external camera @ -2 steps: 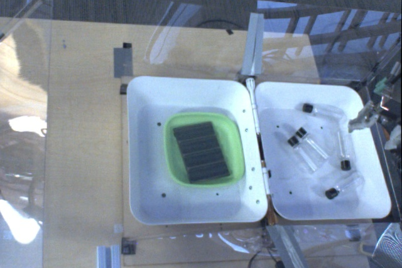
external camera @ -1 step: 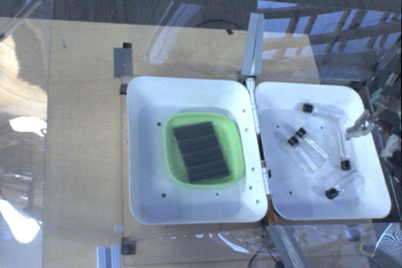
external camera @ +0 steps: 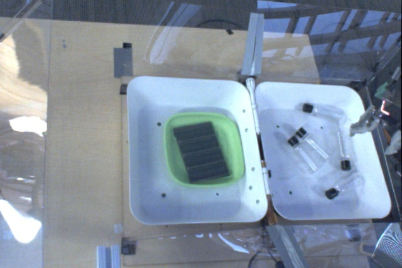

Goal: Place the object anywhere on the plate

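Note:
A green square plate point(external camera: 171, 154) sits in the middle of the left white bin point(external camera: 141, 135). On it lies a dark grey ridged rectangular block point(external camera: 201, 152), flat and slightly skewed. The right white bin point(external camera: 370, 198) holds several clear vials with black caps, among them one near the centre point(external camera: 308, 147), one at the back point(external camera: 309, 108) and one at the front point(external camera: 333, 192). My gripper point(external camera: 367, 122) pokes in at the right bin's right rim as a small metal part, far from the plate and above no vial that I can make out.
A grey metal post point(external camera: 253, 47) stands behind the seam between the two bins. A small grey bracket point(external camera: 123, 61) sits on the wooden bench behind the left bin. Glare from a clear shield covers parts of the bench.

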`<state>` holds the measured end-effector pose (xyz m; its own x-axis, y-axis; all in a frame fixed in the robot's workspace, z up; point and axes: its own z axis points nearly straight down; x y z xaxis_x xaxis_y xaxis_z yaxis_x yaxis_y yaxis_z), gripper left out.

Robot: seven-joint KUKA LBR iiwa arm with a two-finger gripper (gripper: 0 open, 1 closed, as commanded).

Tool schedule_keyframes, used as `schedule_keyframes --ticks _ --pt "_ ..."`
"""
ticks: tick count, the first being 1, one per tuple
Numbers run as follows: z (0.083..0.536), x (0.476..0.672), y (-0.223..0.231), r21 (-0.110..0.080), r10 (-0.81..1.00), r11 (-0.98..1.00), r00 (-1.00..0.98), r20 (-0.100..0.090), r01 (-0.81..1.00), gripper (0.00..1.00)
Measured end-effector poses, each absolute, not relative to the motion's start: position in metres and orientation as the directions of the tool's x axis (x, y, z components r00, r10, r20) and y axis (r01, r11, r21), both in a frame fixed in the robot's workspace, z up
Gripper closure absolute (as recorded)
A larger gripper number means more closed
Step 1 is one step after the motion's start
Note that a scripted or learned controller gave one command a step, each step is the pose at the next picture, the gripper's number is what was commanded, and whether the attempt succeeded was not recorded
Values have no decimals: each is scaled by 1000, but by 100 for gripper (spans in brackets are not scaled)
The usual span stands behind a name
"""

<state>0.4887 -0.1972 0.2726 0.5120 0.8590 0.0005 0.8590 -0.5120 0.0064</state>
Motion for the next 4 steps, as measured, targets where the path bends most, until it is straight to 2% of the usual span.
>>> schedule_keyframes --ticks 2,4 --pt "272 489 -197 6 870 -492 492 0 870 0" --pt "300 489 -196 8 848 -530 530 0 848 0"
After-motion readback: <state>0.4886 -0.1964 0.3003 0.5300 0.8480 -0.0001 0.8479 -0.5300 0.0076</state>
